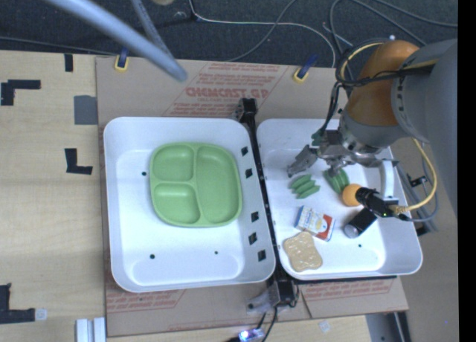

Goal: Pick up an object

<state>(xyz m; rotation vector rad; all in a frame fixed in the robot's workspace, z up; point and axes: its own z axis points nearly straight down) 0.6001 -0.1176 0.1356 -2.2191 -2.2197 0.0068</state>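
Observation:
My gripper (317, 167) hangs over the upper middle of the right bin (401, 255), open, with nothing between its fingers. One grey finger (301, 163) points down-left, just above a green pea pod (303, 185) lying on the bin floor. A second green piece (337, 179) lies right of the pod, under the gripper's right side, with an orange piece (349, 195) beside it. Nearer the front are a small white and red packet (313, 221) and a tan cracker-like slab (302, 252).
The left bin (126, 259) holds a green divided plate (196, 184). A black divider (256, 184) runs between the bins. Cables trail across the bench behind the right bin. A grey pole crosses the upper left corner.

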